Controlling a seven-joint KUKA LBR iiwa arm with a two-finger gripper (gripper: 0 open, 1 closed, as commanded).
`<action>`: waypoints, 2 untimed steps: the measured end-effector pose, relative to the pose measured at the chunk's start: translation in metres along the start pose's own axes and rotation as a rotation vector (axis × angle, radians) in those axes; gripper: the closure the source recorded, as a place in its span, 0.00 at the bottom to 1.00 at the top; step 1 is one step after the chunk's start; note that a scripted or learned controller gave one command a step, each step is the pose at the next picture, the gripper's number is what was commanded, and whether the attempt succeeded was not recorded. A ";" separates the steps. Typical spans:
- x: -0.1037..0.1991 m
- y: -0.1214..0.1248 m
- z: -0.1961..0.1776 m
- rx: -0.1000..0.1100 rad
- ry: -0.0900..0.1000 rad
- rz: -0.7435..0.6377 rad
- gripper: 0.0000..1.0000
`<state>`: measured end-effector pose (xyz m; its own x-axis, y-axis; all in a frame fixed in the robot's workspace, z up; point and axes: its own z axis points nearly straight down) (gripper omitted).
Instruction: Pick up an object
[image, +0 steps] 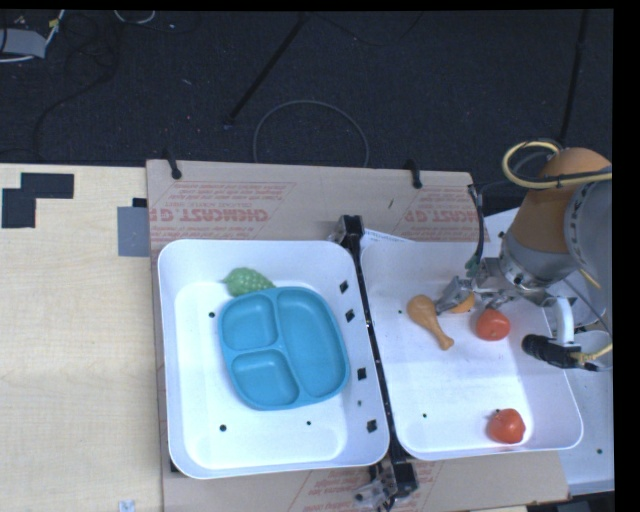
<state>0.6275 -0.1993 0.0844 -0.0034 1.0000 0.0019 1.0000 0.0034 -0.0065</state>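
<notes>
The gripper (468, 296) is hanging low over the right bin (450, 420), among a toy drumstick (432, 320), a small orange piece and a red tomato (491, 324) — its state is unclear. Another red tomato (507, 425) is lying near the bin's front corner.

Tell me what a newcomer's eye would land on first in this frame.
Likely the blue divided plate lying in the left bin, with a green item peeking out behind it. Next, the right bin holds two red tomatoes and a tan drumstick, with the gripper beside the drumstick.
</notes>
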 end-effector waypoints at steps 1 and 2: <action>-0.001 0.002 -0.014 -0.005 -0.002 -0.002 1.00; -0.005 -0.004 -0.059 -0.009 -0.003 0.006 1.00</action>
<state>0.6237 -0.2045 0.1439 0.0024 1.0000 -0.0011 1.0000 -0.0024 0.0024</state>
